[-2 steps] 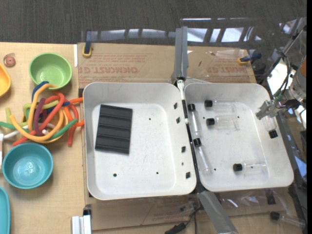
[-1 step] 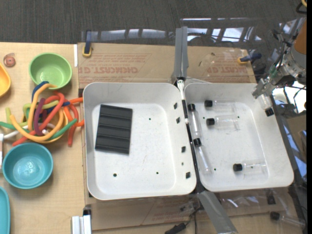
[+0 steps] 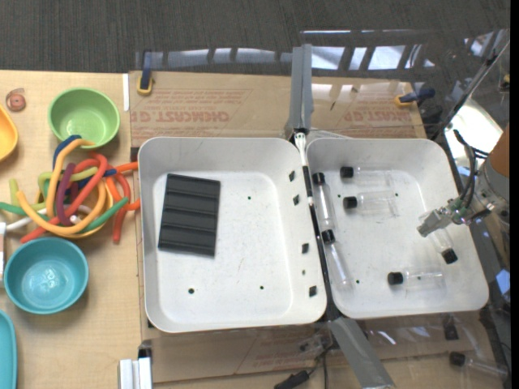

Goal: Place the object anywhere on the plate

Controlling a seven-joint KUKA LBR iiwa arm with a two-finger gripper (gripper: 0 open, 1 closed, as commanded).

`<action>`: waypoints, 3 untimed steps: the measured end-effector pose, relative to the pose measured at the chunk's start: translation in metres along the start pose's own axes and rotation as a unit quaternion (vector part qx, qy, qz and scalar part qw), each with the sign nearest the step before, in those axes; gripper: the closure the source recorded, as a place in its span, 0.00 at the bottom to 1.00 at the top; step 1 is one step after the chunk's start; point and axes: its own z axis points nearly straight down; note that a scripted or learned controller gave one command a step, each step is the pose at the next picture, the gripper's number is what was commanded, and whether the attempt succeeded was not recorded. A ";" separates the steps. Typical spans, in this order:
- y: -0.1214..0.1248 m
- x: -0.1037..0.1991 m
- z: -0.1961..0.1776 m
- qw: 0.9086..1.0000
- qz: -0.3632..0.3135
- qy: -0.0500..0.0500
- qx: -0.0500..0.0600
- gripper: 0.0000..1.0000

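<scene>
The gripper (image 3: 430, 223), its grip impossible to tell, is pictured just beside a vial (image 3: 448, 256); the plate (image 3: 189, 215) lies well leftward.

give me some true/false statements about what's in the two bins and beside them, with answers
1. A black ridged plate lies in the left bin. True.
2. The clear tubes with black caps lie on the black plate. False: they lie in the right bin.
3. The gripper hangs over the right bin's right side. True.
4. The green bowl sits inside the left bin. False: it stands on the wooden bench, left of the bins.
5. A teal bowl stands nearer the camera than the green one. True.
</scene>
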 end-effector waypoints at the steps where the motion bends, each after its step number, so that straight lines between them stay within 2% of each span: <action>1: 0.033 -0.023 -0.036 1.000 -0.009 -0.002 -0.001 1.00; 2: -0.041 0.015 0.006 0.991 -0.133 0.000 0.000 1.00; 3: -0.013 -0.006 -0.015 0.987 -0.158 -0.002 -0.002 1.00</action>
